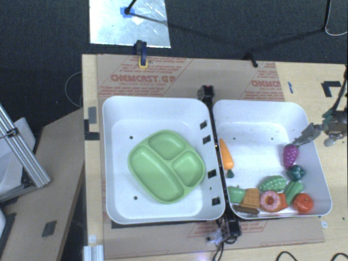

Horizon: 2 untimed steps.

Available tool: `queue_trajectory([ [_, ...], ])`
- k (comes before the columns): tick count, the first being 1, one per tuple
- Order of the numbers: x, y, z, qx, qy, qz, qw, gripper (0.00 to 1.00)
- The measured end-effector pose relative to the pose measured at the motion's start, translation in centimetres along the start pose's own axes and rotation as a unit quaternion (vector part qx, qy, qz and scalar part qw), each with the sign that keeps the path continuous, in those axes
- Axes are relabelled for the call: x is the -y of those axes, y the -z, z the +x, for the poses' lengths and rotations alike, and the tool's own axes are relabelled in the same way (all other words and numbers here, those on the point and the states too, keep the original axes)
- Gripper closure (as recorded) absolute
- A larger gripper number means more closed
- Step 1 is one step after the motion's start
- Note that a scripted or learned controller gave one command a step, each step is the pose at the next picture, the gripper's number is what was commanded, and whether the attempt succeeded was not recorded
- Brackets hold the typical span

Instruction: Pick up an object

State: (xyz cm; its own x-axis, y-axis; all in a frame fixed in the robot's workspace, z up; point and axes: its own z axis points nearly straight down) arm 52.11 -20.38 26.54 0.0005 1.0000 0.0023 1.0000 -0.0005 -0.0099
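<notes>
Purple grapes (290,155) lie in the right bin (261,118), directly below the fingertip (300,141) of the gripper (312,137). Finger spread cannot be determined; nothing is visibly grasped. Remaining toy food (272,194) lies further below; the green plate (166,166) sits far left.

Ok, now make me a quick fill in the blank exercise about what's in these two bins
1. The green divided plate lies in the ____ bin.
2. The toy carrot lies along the right bin's ____ wall.
3. The gripper reaches in just above the ____ grapes.
4. The pink donut lies near the right bin's ____ edge.

Missing words: left; left; purple; front
</notes>
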Motion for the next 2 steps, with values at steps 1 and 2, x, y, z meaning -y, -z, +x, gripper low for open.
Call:
queue_trajectory([
  [1,-0.2,0.6,0.1,0.001,0.002,-0.006,1.0000,0.00],
  [2,-1.2,-3.9,-0.1,0.001,0.001,-0.005,1.0000,0.00],
])
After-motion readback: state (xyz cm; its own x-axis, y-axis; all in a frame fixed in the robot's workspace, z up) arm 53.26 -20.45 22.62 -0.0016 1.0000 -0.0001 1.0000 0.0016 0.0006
